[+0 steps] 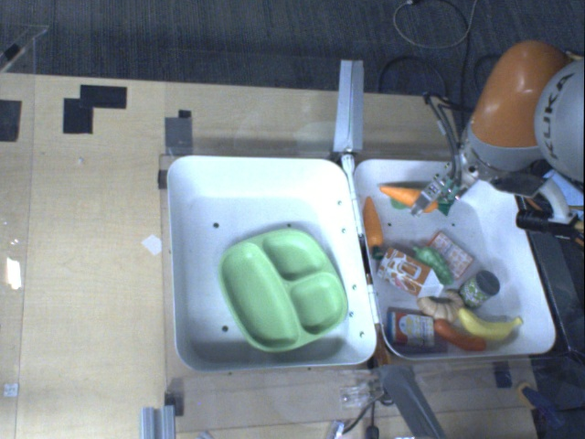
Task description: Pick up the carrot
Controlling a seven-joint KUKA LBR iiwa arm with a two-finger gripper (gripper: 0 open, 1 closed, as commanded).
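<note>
Now the tool (433, 197) hangs low over the far part of the right bin (521, 210), its tip at the green-topped end of the carrot (400, 193).
Whether it is apart or together cannot be told at this size. The carrot lies crosswise near the bin's far left corner. A second orange piece (372, 224) lies along the left wall; nearer sit a printed carton (403, 271), a small can (480, 287) and a banana (489, 323). The left bin (192, 245) holds a green divided plate (282, 287).
</note>
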